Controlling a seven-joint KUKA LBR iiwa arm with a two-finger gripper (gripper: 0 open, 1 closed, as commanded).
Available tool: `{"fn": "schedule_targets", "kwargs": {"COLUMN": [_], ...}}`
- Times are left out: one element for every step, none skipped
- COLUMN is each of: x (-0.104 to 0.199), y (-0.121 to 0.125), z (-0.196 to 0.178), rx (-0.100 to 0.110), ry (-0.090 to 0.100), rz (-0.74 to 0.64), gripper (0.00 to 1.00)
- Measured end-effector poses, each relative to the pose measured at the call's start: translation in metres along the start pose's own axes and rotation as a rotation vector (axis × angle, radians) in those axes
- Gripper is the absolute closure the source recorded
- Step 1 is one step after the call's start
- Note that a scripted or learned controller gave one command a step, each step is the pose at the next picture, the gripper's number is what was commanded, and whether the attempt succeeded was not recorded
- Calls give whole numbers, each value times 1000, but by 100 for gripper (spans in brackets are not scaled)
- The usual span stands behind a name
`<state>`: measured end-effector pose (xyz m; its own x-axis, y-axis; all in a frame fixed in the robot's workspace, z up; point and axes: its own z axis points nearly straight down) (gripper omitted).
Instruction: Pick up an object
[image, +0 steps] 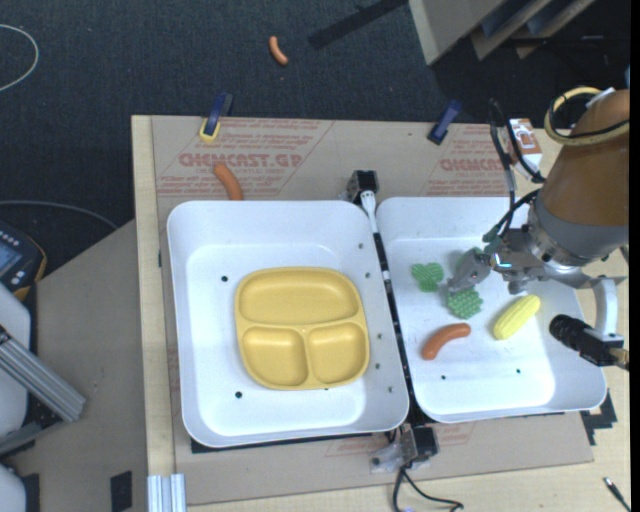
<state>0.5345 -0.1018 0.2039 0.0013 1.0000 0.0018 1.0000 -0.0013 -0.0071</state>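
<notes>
The right bin (560, 395) holds two green broccoli-like pieces, one (428, 276) toward the left and one (464, 301) just below my gripper. It also holds an orange-red sausage (445, 340) and a yellow corn cob (516, 316). My gripper (474, 272) reaches in from the right, low over the bin, right above the second green piece, with the corn cob to its lower right. I see nothing held in it.
The left bin (200, 240) holds a yellow divided plate (300, 326). Another orange sausage (228, 181) lies on the cardboard behind the left bin. A small orange piece (278, 49) lies on the dark floor beyond the bench. Blue clamps (213, 116) hold the board's far edge.
</notes>
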Motion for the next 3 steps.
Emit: {"fn": "schedule_targets", "kwargs": {"x": [3,8,9], "y": [-4,-3,-4], "z": [43,87,121], "rx": [-1,0,-2], "ry": [0,1,0], "rz": [0,-1,-1], "gripper": [0,0,0]}}
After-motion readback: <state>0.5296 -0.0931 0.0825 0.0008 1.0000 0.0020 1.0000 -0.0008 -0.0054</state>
